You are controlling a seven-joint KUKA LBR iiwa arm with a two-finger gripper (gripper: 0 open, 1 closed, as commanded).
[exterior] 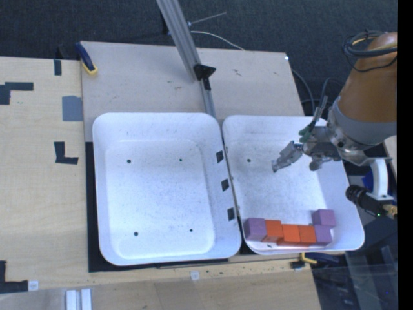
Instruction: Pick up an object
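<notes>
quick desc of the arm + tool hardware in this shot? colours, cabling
The arm is a thick rounded body, orange on top and grey below toward the wrist, with dark cables looped over its top. The tool is a small metallic grey assembly with slim fingers and a greenish bit near its mount. A black and white fitting hangs beside the wrist.

Two white bins [161, 124], three purple blocks [255, 227], two orange blocks [273, 228]

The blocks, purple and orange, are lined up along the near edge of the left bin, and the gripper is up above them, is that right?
Not quite. The camera view shows the blocks along the near edge of the right bin, not the left bin. The rest holds: they are purple and orange, and the gripper is above them in the picture.
</notes>
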